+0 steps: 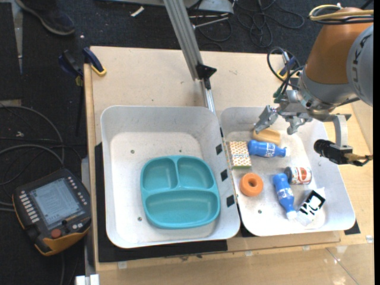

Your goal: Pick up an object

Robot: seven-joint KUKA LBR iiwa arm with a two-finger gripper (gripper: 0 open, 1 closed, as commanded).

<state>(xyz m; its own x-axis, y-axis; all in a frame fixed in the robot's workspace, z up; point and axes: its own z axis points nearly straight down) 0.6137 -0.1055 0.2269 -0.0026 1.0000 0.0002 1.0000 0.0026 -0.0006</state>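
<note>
I've got the fingers [279, 119] spread and empty, hovering right over the tan block [268, 135], with the blue bottle [266, 149] lying crosswise just beyond it.

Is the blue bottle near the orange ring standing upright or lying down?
Lying down: the blue bottle rests on its side on the right bin floor.

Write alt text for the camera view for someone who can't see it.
A robot arm's open gripper hovers over the right bin, just above a tan block, with two blue bottles, an orange ring, a small can and a patterned box nearby. The left bin holds a teal divided tray.
</note>
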